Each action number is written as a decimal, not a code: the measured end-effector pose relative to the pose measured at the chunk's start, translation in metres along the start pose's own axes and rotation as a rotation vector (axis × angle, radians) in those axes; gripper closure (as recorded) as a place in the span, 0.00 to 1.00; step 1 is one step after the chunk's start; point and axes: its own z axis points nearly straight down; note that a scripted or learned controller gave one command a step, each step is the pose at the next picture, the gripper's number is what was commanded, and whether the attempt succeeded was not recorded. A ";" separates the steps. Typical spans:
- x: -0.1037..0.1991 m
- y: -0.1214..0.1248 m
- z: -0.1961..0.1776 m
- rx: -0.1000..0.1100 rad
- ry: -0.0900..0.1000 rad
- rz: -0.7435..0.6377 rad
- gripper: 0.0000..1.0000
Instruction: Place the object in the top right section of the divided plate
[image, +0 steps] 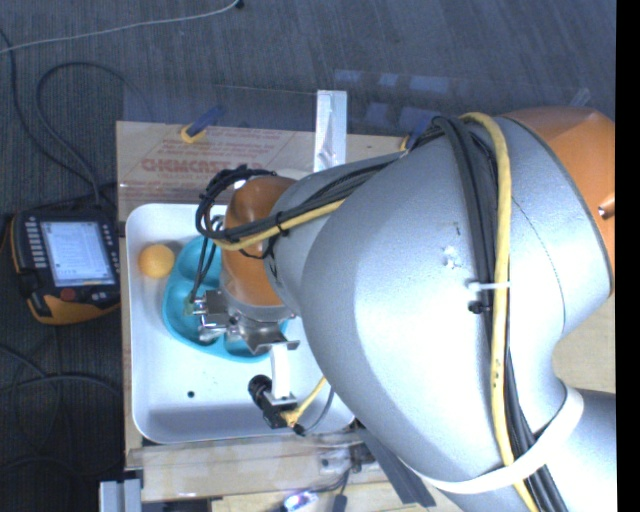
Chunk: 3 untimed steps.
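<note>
While the arm hides most of the bin (160, 400), your gripper (215, 315) hangs over the blue plate (180, 300); whether it's clamped, I cannot tell. The orange ball (156, 260) sits at left-centre, beside the plate, so the grasp likely comes next.

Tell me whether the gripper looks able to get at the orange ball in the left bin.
Probably yes. The orange ball lies uncovered beside the blue plate, just left of the gripper, with nothing visible between them.

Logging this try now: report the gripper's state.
Gripper: cannot be told; it sits over the blue divided plate, with the orange ball apart.
</note>
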 end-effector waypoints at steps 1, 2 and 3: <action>0.023 -0.022 -0.001 -0.014 0.007 0.080 1.00; 0.022 -0.026 0.003 -0.001 0.003 0.080 0.00; 0.027 0.018 -0.030 0.032 0.005 -0.324 0.00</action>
